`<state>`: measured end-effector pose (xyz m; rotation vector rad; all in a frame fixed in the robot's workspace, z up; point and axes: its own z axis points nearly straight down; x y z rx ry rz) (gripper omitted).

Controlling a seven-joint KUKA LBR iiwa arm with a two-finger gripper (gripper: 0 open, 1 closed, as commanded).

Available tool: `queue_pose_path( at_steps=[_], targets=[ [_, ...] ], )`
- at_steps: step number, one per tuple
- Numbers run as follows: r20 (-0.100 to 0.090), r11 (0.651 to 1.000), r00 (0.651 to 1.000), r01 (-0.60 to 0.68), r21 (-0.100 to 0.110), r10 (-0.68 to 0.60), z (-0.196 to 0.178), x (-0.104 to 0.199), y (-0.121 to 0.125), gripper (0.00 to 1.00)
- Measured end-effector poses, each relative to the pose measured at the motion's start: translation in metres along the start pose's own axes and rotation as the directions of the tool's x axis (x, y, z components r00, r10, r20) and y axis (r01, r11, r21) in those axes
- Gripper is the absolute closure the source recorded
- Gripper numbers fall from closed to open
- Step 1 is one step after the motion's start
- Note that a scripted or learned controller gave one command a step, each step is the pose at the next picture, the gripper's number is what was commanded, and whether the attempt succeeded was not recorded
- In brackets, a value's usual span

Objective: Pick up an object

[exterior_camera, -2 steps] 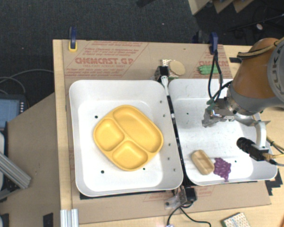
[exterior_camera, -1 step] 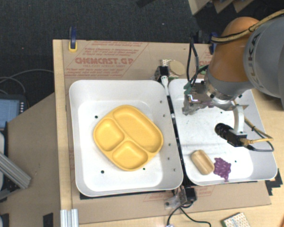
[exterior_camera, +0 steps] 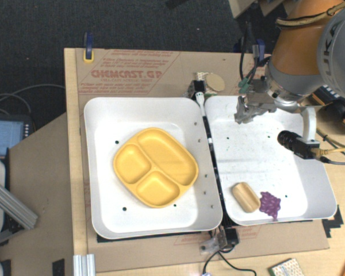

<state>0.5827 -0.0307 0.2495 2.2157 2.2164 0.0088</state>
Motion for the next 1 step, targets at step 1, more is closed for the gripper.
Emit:
queue_pose_path(
  at_steps=[1],
  targets=[
    [0.002, 1.0, 1.0, -0.004, 0.006, 0.004, -0.0014, -0.0409, -0.0043, 1.0]
  ],
)
